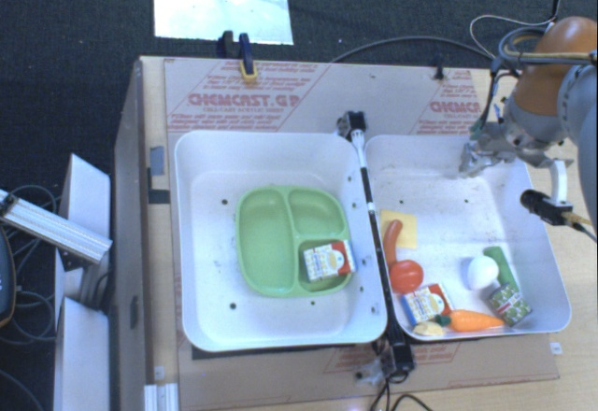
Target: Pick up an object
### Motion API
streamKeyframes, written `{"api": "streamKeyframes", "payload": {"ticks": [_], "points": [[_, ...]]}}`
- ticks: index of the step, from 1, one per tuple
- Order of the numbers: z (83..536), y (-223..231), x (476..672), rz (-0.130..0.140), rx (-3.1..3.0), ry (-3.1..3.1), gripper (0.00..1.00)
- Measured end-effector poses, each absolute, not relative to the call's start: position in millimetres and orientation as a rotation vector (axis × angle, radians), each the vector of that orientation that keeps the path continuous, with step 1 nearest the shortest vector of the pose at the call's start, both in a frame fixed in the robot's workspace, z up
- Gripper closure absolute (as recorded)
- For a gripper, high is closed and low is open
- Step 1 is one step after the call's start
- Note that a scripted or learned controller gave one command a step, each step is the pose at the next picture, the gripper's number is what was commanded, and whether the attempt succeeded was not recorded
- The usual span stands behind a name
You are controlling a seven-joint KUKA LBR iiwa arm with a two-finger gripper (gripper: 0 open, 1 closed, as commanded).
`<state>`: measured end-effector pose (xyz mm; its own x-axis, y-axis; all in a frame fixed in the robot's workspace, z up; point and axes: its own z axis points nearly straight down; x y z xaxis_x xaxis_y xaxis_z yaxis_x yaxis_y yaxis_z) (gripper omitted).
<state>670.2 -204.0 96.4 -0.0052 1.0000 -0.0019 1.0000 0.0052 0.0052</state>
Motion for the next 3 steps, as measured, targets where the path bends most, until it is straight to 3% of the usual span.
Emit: {"api": "streamKeyframes", "payload": {"ticks": [1,2,3], "points": [[96,-204,670.2,0.003,2.211,2.225,0.0],[108,-204,671.4,0.006,2.207,2.223,1.0],[108,-204,671.4,0.006,2.206,2.224,0.0]]}}
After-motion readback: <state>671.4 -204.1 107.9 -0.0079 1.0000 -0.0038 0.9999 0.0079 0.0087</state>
